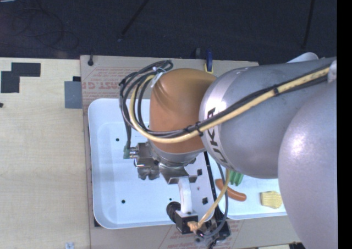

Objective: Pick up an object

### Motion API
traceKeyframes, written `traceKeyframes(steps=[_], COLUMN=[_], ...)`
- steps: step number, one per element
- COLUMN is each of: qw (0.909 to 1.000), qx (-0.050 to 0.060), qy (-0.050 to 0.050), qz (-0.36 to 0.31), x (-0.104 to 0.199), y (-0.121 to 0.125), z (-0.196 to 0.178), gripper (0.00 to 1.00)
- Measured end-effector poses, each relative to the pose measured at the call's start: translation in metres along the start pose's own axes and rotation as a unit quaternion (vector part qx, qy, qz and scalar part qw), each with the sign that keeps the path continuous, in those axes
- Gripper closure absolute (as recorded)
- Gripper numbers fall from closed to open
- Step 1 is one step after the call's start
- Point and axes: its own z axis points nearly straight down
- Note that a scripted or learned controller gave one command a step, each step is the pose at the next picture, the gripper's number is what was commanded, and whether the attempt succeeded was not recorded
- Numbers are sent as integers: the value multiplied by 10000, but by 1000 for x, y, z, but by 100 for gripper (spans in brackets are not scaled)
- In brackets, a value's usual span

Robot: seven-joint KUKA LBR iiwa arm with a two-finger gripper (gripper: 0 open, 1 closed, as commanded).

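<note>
Partial white "KUKA" lettering [211, 131] on the grey arm [253, 121]; red print [104, 82] on the cardboard [88, 132], upside down, illegible.

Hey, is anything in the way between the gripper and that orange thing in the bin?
Nothing visible does. The gripper hangs over the white bin, left of the orange thing, but the arm hides part of the stretch between them.

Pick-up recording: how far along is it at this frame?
Done: the arm sits over the left bin. In hand: nothing visibly lifted; the wrist hides any grasp. Left: gripping and raising an item; the orange piece, green piece and yellow piece lie on the white floor.
</note>
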Motion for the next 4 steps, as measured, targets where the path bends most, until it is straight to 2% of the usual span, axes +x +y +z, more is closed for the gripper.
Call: traceKeyframes(steps=[1, 2, 3, 4], qw=[10000, 10000, 10000, 10000], qx=[-59, -40, -62, -85], qy=[23, 24, 28, 30], qz=[9, 21, 11, -17], x=[-33, -169, -260, -214], y=[1, 1, 1, 35], z=[-42, -13, -24, -86], gripper=[100, 100, 100, 100])
